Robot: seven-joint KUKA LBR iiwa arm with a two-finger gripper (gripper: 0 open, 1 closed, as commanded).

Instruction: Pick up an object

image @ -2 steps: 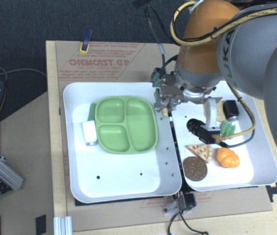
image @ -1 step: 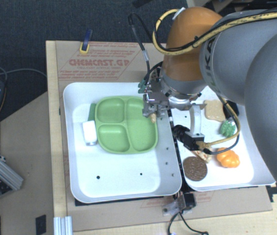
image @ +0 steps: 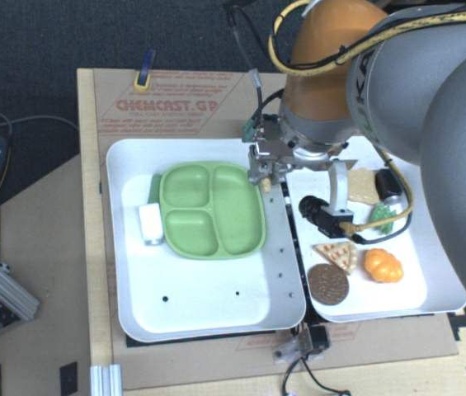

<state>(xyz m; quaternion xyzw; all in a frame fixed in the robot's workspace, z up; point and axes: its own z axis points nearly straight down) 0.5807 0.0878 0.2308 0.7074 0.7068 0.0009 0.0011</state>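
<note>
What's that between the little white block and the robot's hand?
A green plate with three compartments. It lies in the left bin, filling the stretch from the white block to the hand, as the camera view shows.

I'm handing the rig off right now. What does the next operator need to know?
Gripper: low over the wall between the bins, at the green plate's far right corner. No object visibly held.
Left bin: the plate, with a white block at its left edge.
Right bin: brown cookie, waffle wedge, orange fruit, tan cracker, and a green item.
Done: nothing is lifted; everything lies in the bins.
Left: settle on an object, close on it and lift it clear.
</note>
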